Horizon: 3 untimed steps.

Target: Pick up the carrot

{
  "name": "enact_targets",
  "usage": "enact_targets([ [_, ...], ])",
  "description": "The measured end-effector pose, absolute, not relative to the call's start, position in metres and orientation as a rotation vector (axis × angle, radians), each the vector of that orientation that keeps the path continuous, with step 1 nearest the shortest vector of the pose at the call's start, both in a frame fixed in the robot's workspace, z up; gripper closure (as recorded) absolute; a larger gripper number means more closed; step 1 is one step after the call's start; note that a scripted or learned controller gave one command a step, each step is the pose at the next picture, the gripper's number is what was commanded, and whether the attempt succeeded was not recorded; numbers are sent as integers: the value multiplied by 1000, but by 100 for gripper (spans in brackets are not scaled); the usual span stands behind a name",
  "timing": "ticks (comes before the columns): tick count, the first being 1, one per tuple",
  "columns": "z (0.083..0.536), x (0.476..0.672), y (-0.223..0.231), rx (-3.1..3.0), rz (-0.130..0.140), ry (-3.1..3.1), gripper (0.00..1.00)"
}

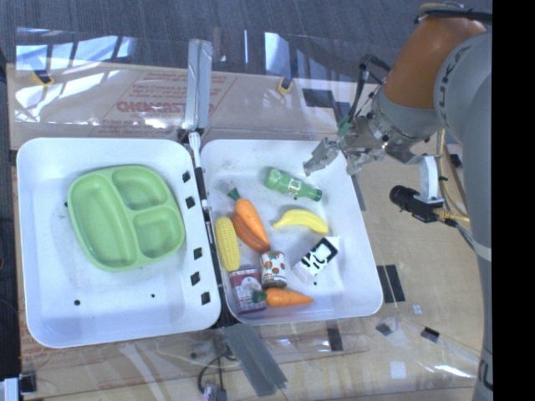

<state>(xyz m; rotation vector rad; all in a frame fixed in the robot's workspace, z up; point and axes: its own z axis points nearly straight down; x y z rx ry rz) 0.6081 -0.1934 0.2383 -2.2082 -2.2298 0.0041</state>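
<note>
Two carrots lie in the right bin [355, 224]. The larger carrot [252, 218] slants near the bin's middle left, its green top toward the far left, resting over another orange piece [245, 235]. A smaller carrot [287, 298] lies along the near wall, leaf end to the left. My gripper [336, 160] hovers over the bin's far right part, just above and right of a green bottle [293, 185]. Its fingers are spread open with nothing between them, well away from both carrots.
A corn cob [226, 242], a banana [302, 220], a small can [273, 268], a red box [245, 290] and a black-and-white packet [318, 256] crowd the right bin. The left bin [42, 299] holds a green divided plate [127, 216].
</note>
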Motion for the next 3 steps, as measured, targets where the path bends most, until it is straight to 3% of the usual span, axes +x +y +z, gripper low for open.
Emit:
enact_targets([
  [1,324,602,-147,-2487,2,-1919,0],
  [2,188,607,-113,-2300,7,-2134,0],
  [3,91,606,-105,-1968,2,-2445,0],
])
